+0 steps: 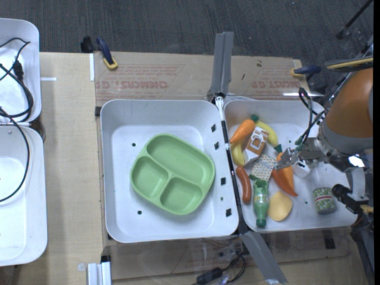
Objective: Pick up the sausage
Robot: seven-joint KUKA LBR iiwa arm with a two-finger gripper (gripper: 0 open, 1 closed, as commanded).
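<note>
The sausage point(244, 184) is a short reddish-orange link lying lengthwise near the left wall of the right bin point(309, 119), between a grey checkered piece point(262, 168) and the bin's wall. My gripper point(290, 157) hangs over the middle of the right bin, to the right of the sausage and a little farther back, above an orange carrot-like piece point(284, 181). It is apart from the sausage, and nothing shows in its hold.
Crowding the sausage are a green bottle point(260, 202), a yellow lump point(280, 207), a banana point(238, 154), a carrot point(242, 131) and a small box point(256, 141). A can point(323, 200) stands at the right. The left bin holds a green divided plate point(172, 174).
</note>
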